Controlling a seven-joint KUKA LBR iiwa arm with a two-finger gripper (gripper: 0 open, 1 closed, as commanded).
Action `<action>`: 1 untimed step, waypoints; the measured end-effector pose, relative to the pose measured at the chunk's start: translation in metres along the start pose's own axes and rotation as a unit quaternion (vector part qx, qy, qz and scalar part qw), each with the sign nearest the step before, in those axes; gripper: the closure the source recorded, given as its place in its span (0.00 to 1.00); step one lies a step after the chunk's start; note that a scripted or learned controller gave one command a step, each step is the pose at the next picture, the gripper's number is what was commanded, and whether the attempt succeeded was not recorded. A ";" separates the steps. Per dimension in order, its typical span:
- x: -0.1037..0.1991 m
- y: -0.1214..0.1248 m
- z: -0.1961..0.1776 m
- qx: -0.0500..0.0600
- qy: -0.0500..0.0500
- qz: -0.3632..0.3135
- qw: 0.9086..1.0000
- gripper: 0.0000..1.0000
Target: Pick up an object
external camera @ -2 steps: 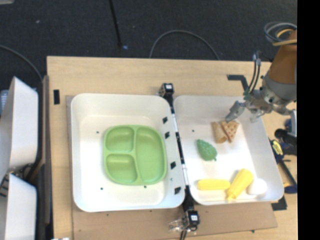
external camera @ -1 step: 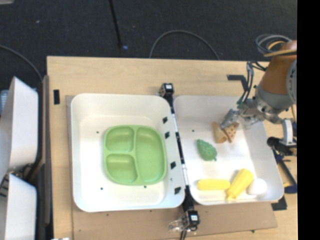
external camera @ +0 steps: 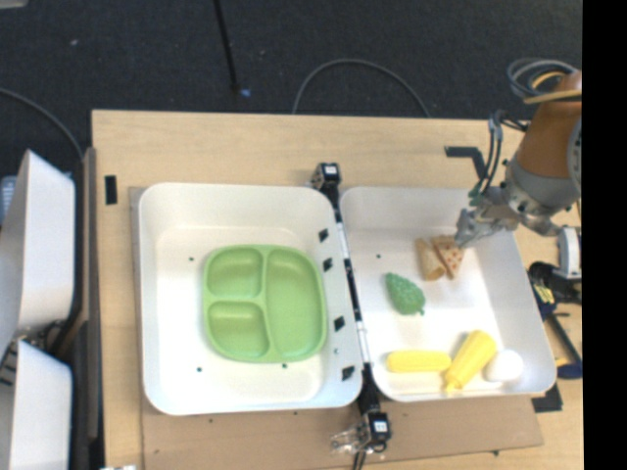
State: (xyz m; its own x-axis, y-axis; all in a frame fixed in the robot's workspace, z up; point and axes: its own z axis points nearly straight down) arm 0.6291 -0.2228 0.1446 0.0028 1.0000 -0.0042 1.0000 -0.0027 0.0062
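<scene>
My claw (external camera: 468,225) sits just above the tan wedge (external camera: 440,258); nothing lifted yet, and I cannot tell its state.

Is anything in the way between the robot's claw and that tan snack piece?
Nothing visible is. The gripper sits right at the tan piece in the right bin. The green toy lies lower, off to the side.

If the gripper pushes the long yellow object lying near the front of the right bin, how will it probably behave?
The long yellow object looks rounded and smooth, so it may roll or slip sideways rather than slide straight. It appears to be a small plastic toy, probably light and stiff. Its end seems to touch the yellow corn-like piece, which might shift with it.
</scene>
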 end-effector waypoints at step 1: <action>0.009 0.001 -0.056 0.000 0.001 -0.003 1.000 1.00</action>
State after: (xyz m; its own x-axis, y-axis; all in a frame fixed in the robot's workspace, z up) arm 0.6303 -0.2138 0.2003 -0.0028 1.0000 -0.0019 1.0000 0.0028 0.0057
